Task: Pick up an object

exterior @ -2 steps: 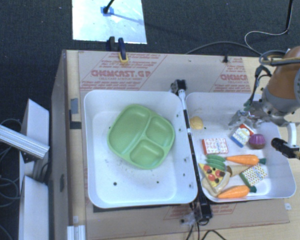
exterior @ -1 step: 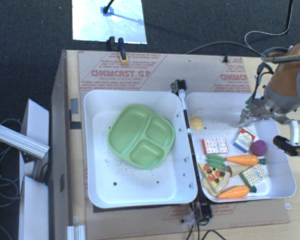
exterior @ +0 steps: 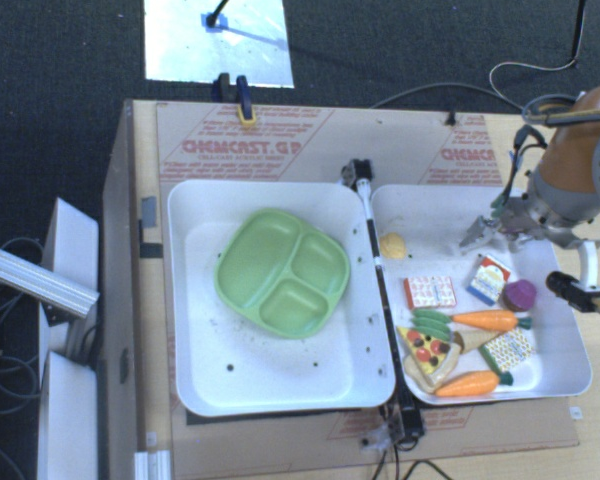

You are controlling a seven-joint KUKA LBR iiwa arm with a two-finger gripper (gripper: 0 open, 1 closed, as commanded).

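- Toys fill the near half of the right bin (exterior: 570,363); the task names no single one, so any may be chosen.
- Nearest the camera lies one orange carrot (exterior: 469,384), just beside a pizza slice (exterior: 429,352) and a small patterned box (exterior: 508,349). These look like light, rigid play food; the carrot's tapered, smooth body may slip, so its thick middle seems the best place to take it, across the short axis.
- A step farther back sit a second carrot (exterior: 486,320), a green bean pod (exterior: 431,319) and a flat red-and-white packet (exterior: 430,291). The packet lies flat on the floor and offers little for fingers to close on except its edges.
- Beyond these are a small blue-and-white carton (exterior: 489,278) and a purple round piece (exterior: 520,294), close together; the carton's flat sides suggest a firm, easy grip, while the round piece could roll away.
- A yellow lump (exterior: 392,245) lies apart near the divider, well clear of neighbours, so it looks the least crowded target.
- Farther still, the gripper (exterior: 487,230) hangs over the far part of the right bin with its fingers spread apart and nothing between them.
- In the left bin (exterior: 200,368) rests a green divided plate (exterior: 283,272).
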